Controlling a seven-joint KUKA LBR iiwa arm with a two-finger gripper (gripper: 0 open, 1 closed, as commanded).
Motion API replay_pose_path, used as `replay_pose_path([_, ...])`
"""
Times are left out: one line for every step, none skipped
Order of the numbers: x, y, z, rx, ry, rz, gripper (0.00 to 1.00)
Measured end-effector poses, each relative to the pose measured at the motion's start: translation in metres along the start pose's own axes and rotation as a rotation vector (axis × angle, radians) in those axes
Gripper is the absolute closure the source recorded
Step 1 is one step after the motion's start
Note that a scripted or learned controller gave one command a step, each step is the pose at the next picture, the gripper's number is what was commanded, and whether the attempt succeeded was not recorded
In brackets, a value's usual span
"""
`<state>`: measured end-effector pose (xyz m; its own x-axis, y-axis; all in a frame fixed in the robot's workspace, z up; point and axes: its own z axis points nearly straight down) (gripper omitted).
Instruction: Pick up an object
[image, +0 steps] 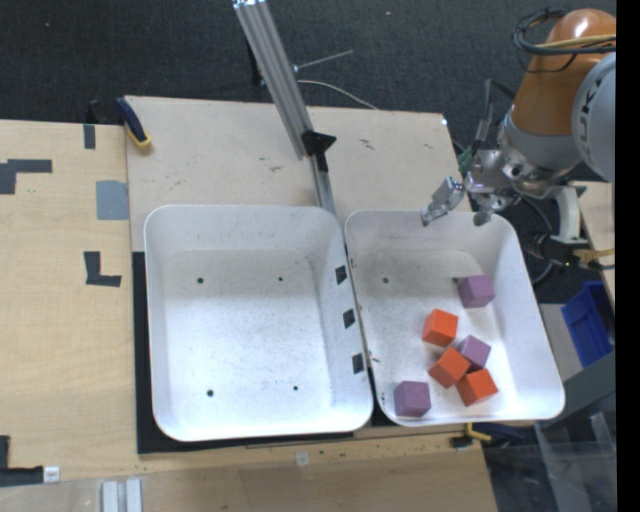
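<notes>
Hovering open and empty over the right bin (520, 262) far rim, the tool (462, 205) should descend squarely onto one separate cube, probably the purple cube (476, 291).

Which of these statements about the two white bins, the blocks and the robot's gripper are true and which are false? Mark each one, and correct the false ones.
1. All the blocks lie in the right bin. True.
2. There are three orange blocks. True: one, another and a third.
3. There are four purple blocks. False: there are three, at and.
4. The gripper holds a purple block. False: nothing is between its fingers; it is at the right bin's far rim.
5. A blue-and-yellow clamp lies inside the left bin. False: it lies on the bench beyond it.
</notes>
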<state>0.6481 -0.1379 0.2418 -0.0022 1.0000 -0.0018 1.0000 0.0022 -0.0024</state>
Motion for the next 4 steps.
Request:
replay_pose_path([-0.026,-0.067,0.007,0.003,0.001,0.006,0.00])
replay_pose_path([-0.009,-0.098,0.149,0.008,0.004,0.001,0.00])
replay_pose_path([-0.010,-0.096,0.134,0.001,0.003,-0.001,1.00])
replay_pose_path([-0.010,-0.096,0.135,0.001,0.003,0.000,0.00])
